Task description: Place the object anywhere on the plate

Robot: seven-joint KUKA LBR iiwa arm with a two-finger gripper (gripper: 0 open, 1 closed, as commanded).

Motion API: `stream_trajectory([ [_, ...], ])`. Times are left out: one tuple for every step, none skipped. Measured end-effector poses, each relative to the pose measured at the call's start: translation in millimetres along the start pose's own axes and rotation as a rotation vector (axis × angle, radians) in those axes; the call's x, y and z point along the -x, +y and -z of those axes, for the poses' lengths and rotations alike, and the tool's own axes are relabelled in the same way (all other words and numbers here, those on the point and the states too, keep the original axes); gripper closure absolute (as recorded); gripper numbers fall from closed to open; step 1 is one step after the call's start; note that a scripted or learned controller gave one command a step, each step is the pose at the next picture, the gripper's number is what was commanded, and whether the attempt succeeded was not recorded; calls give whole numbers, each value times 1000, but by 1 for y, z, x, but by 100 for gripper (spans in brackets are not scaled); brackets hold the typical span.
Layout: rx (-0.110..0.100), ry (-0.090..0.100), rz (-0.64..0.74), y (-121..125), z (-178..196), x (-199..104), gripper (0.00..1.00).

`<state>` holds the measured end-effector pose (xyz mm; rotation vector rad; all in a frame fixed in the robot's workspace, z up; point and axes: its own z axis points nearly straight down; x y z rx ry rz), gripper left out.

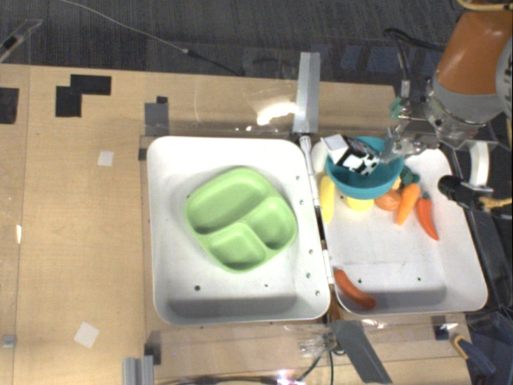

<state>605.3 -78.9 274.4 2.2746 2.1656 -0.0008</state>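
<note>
The arm (473, 50) reaches in from the right, wrist bent down over the right bin (417, 283). Its gripper (398, 149) meets the far rim of a blue bowl (365, 176), which sits tilted above the other items; whether the jaws pinch it cannot be told. Beside the bowl lie carrots (417, 207) and a yellow fruit (327, 195). The green divided plate (240, 217) sits left of the bowl, in the left bin (172, 295).
</note>
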Motion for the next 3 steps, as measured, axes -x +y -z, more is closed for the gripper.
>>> stream_trajectory([
  [-4,2,-56,9,-61,-82,100],
  [-3,2,-150,16,-92,-144,100],
  [1,2,-153,17,-89,-141,0],
])
